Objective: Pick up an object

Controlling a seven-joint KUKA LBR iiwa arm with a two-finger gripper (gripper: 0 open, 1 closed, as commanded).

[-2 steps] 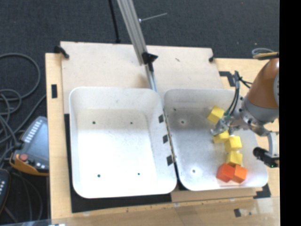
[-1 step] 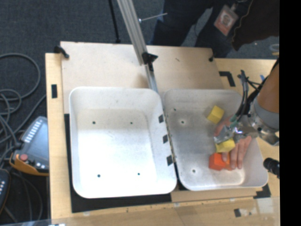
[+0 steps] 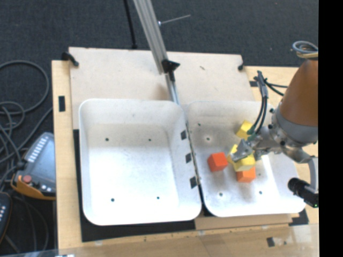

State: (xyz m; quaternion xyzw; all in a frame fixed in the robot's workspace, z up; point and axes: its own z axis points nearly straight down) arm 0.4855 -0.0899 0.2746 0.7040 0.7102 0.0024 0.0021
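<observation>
While the hand (image 3: 247, 150) hovers low in the right bin (image 3: 225, 205) at the frame's right, over a yellow block (image 3: 242, 155) beside two orange cubes (image 3: 217, 161), its grip is unclear; it should settle squarely before lifting.

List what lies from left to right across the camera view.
Handheld controller on the floor → left white bin → red-orange cube in the right white bin → gripper above the yellow blocks → arm's orange band.
</observation>
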